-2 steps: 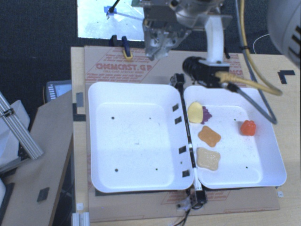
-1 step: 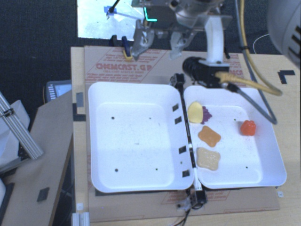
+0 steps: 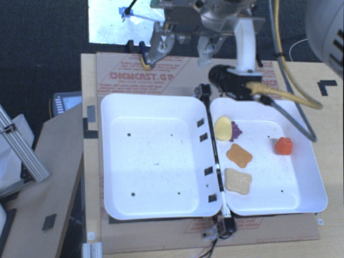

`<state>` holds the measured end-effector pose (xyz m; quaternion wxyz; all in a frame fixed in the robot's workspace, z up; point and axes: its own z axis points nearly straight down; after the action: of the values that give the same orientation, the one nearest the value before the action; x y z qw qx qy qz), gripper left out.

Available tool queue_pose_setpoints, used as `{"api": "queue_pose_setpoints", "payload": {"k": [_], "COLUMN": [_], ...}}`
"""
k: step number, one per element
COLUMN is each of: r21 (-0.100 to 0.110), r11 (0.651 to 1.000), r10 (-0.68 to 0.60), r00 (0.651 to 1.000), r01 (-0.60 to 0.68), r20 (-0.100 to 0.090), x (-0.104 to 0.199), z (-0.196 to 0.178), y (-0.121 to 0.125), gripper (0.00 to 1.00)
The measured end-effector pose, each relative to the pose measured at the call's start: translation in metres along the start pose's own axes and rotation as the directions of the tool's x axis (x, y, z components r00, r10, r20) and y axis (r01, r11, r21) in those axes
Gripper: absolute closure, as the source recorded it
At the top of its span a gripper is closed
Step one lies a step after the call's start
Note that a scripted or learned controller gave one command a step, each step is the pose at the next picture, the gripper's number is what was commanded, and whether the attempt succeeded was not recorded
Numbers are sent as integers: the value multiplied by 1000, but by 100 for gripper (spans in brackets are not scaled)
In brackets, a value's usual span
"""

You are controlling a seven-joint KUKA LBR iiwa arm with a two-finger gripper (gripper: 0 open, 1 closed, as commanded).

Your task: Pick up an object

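Hanging above the far edge of the worktop (image 3: 91,144), the gripper (image 3: 180,50) sits beyond both bins, its two fingers (image 3: 159,46) spread apart with nothing between them. Both fingers point down toward the brown printed board (image 3: 140,75) under the bins. Nearer the camera than the gripper and to its left lies the left bin (image 3: 156,208). Nearer the camera and to the gripper's right lies the right bin (image 3: 312,198), which carries all the objects. A yellow piece (image 3: 223,128) is the closest object to the gripper, touching a small purple item (image 3: 235,129) beside it. An orange piece (image 3: 239,155) lies farther from the gripper, and a tan piece (image 3: 238,181) farther still, just beside the orange one. A red object (image 3: 283,145) rests well apart from the others, farthest to the right of the gripper
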<state>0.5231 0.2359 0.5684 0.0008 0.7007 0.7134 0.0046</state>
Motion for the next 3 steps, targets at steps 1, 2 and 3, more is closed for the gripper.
{"api": "queue_pose_setpoints", "payload": {"k": [1, 2, 3], "r21": [0, 0, 0], "r11": [1000, 1000, 1000], "r10": [0, 0, 0], "r00": [1000, 1000, 1000], "r01": [0, 0, 0], "r20": [0, 0, 0], "x": [0, 0, 0], "z": [0, 0, 0], "y": [0, 0, 0], "gripper": [0, 0, 0]}}
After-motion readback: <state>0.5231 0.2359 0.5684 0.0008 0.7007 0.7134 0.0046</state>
